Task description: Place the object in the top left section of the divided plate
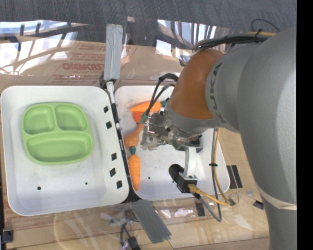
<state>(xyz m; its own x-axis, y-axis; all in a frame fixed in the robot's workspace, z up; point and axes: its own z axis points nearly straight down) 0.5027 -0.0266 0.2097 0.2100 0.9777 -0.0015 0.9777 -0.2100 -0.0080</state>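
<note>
A green divided plate [57,132] lies in the left bin [21,191], with two small sections at the top and one long section below. In the right bin [161,189] are toy carrots: one carrot [135,172] along the left wall, another orange piece [132,138] just above it, and an orange piece [145,108] near the back. My gripper [148,135] reaches down into the right bin beside the middle orange piece. The arm's wrist covers much of it.
A grey divider with black clips [115,139] separates the two bins. The arm's big grey body [250,113] covers the right half of the right bin. Cables [214,191] hang by the front edge. Brown cardboard [83,61] lies behind the bins.
</note>
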